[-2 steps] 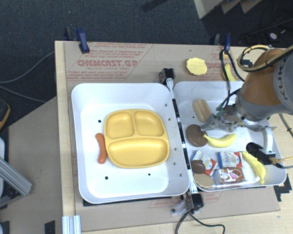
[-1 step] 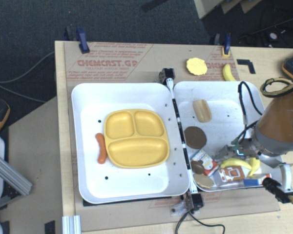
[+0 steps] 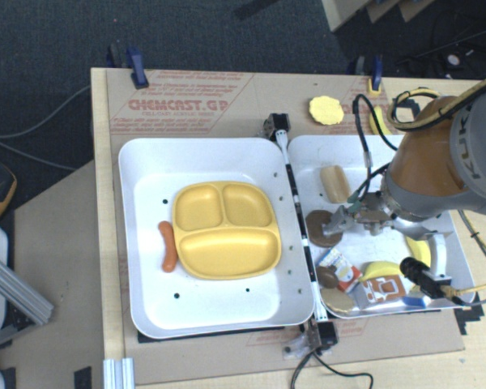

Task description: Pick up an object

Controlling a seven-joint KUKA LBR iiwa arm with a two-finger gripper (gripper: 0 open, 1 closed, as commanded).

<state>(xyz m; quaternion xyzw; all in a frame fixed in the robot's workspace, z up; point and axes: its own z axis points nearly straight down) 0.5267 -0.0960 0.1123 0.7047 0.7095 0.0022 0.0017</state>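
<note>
Reaching in from the right, the arm is bringing its hand [image 3: 346, 220] low over the right bin [image 3: 308, 148], and the hand is pointing leftward toward that bin's left wall. Whether the hand is open or closed is something I cannot tell from this slanted overhead angle.

Lying directly at the hand's tip is a brown round disc [image 3: 322, 226], the likeliest candidate for the pick. It is sitting just left of the hand, touching or nearly touching it, close against the divider between the two bins. With no clear long axis, the disc is leaving the approach direction fairly free; what matters is that it lies leftward and slightly below the tip, so the coming move is probably a short descent rather than a sideways travel.

Sitting just above the hand in the view is a tan bread-like block [image 3: 334, 183], its long axis running roughly up and down the picture. Crowding the near corner of the same bin are a yellow banana [image 3: 382, 270], an orange and white package [image 3: 385, 288] and a flat tan round piece [image 3: 338, 300], all lying below the hand and somewhat apart from it.

Resting in the left bin [image 3: 138, 217], well apart from the hand, are a yellow divided plate [image 3: 225, 229] and an orange sausage [image 3: 168, 246] just beside its left edge. A yellow round object [image 3: 326, 110] is lying on the desk [image 3: 178, 104] beyond the bins.
</note>
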